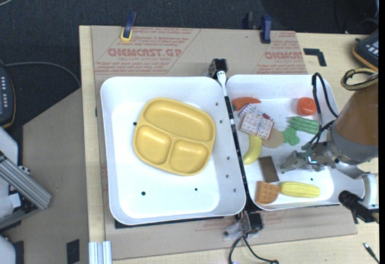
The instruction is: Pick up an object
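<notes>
1. Gripper (296,160) low over right bin (283,81), fingers spread apart, nothing between them.
2. Nearest item: corn cob (300,189), yellow, ridged, lying flat near the bin's front edge, just below the fingers.
3. Brown block (268,168) left of gripper, banana (254,150) beyond it.
4. Left bin (120,154) holds yellow divided tray (174,135).

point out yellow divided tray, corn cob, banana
yellow divided tray (174,135), camera view, ridge where its three compartments meet.
corn cob (299,189), camera view, middle of the cob.
banana (253,150), camera view, middle of its visible curve.
</notes>
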You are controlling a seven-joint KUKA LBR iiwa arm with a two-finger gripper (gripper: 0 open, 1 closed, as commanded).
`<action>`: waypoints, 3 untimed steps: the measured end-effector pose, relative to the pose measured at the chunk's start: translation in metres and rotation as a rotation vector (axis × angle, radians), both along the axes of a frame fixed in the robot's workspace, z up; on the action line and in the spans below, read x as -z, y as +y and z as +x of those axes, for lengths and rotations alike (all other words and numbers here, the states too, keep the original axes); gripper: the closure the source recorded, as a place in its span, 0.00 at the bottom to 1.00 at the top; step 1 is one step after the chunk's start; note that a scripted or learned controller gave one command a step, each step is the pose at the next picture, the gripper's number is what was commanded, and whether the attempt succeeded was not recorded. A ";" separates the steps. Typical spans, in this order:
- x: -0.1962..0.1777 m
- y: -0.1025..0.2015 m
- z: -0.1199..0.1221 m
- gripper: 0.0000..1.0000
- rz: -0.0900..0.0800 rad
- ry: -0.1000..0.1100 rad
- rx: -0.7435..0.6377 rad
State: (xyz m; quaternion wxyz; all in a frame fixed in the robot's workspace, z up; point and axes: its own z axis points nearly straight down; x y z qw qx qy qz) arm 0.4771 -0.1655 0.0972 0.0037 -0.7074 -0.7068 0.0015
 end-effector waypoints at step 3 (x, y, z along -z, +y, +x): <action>-0.061 0.001 -0.001 1.00 -0.006 -0.014 -0.002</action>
